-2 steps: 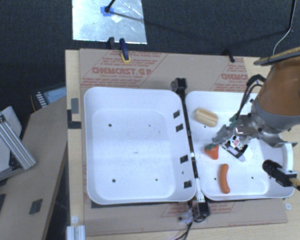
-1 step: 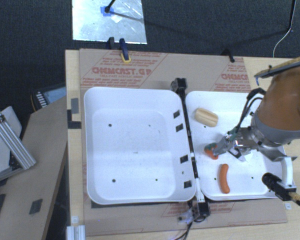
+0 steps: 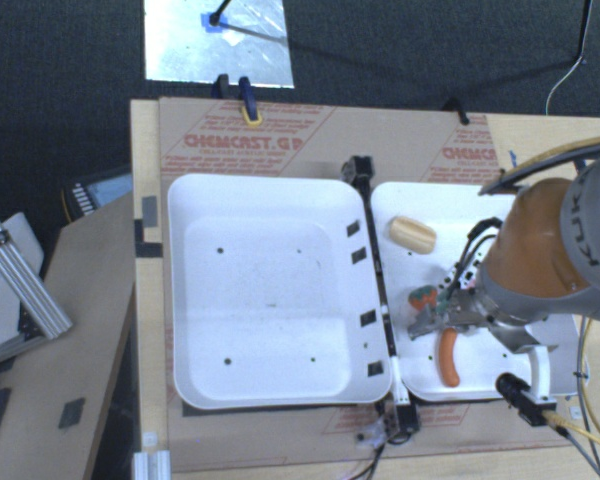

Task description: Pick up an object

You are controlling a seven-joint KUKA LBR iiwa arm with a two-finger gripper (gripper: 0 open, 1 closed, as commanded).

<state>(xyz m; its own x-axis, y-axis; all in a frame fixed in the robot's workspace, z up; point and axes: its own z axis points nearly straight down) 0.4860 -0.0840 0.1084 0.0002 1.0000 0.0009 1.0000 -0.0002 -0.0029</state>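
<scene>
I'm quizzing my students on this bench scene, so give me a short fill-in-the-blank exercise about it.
1. The pale tan bread-roll-shaped object lies in the ____ white bin of the camera view.
2. The long carrot-like object near the two-finger gripper is ____ in colour.
3. The grey arm wears an ____ band.

Missing words: right; orange; orange

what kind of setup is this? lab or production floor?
Most likely a robotics lab grasping test bench, not production. Two shallow white bins, the left bin and the right bin, sit on a plywood-like board; the KUKA arm reaches over toy-like food items such as a bread roll, with loose cables around.
</scene>
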